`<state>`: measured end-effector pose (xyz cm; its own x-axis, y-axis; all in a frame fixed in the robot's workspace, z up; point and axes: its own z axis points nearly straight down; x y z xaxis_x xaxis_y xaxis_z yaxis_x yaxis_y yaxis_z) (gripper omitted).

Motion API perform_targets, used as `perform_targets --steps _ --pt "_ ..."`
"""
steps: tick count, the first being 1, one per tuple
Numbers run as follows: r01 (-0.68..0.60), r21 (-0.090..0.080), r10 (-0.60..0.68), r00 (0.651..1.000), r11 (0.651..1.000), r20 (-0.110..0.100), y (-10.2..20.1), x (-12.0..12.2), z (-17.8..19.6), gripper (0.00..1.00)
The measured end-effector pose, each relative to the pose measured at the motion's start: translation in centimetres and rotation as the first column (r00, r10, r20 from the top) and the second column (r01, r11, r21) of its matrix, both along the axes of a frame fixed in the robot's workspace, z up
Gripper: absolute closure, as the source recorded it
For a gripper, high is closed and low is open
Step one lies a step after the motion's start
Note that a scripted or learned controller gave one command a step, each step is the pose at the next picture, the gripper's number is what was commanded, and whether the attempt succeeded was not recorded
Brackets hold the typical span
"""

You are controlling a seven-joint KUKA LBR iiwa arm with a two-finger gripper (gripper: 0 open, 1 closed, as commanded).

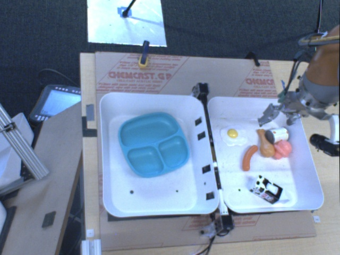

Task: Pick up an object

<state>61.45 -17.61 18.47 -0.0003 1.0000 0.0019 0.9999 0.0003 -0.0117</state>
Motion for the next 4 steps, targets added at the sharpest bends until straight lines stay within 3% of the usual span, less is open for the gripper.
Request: perform_targets --steps 1,3,4 --pt "-0.003 -0.002 0.003 1.000 1.000 0.013 0.1 0.3 0.8 0.00" --pt "-0.006 -0.003 0.006 1.000 1.000 0.014 0.8 1.2 -8.0 0.00" --pt "-0.006 -0.003 0.006 1.000 1.000 0.014 0.9 1.3 -10.0 0.00"
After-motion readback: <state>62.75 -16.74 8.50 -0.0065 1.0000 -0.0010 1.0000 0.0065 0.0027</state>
